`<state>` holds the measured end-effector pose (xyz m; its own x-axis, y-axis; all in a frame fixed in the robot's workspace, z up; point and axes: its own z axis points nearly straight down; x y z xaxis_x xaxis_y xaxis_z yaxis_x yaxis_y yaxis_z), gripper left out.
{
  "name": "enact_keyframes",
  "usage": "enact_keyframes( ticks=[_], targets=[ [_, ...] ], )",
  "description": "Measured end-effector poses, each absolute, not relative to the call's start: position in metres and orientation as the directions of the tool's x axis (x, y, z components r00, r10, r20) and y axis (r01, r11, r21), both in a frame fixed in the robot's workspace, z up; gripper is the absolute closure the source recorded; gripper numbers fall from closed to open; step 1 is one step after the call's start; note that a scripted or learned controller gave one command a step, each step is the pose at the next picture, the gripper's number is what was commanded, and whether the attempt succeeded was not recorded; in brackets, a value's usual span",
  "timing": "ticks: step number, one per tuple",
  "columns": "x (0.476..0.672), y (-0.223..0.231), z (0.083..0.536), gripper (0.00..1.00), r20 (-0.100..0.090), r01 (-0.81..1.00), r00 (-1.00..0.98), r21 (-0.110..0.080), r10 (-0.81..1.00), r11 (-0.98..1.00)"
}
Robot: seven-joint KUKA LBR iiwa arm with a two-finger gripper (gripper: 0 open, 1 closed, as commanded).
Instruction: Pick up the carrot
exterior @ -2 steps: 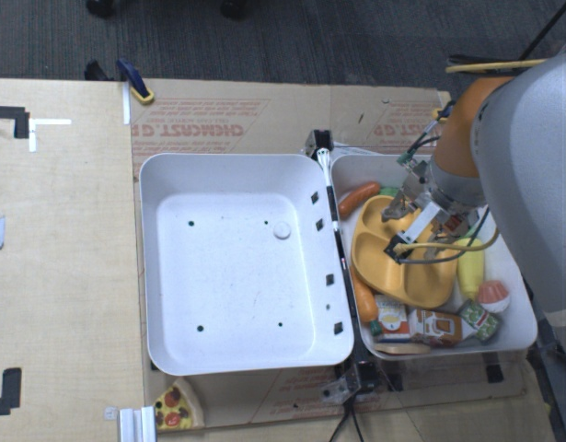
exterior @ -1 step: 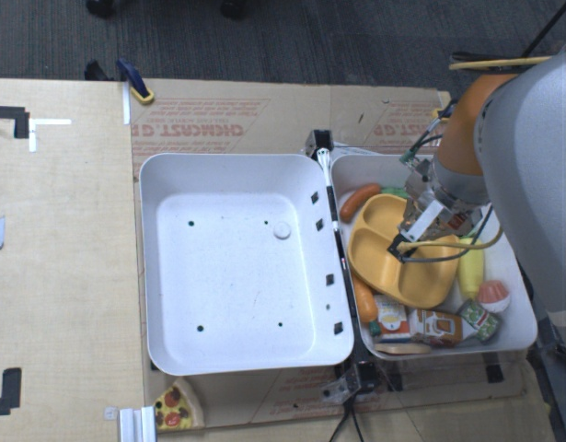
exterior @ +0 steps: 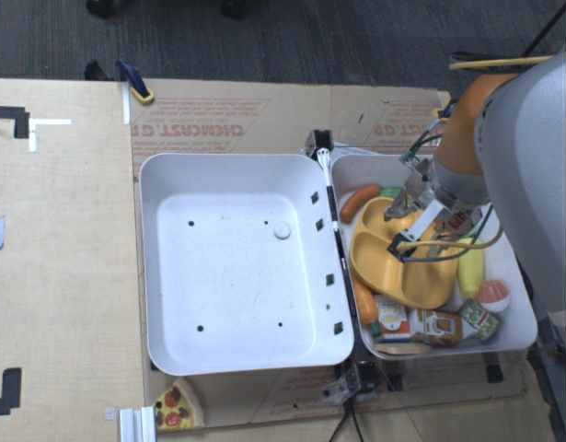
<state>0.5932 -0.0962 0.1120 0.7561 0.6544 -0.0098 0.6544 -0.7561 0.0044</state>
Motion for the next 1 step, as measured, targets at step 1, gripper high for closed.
enact_keyframes(
  ticks=[1],
  targets=[
    [0.582,-0.1261,0.0926,0.0,-0.001,0.555,0.832,0.0,0.555,-0.832]
  ],
)
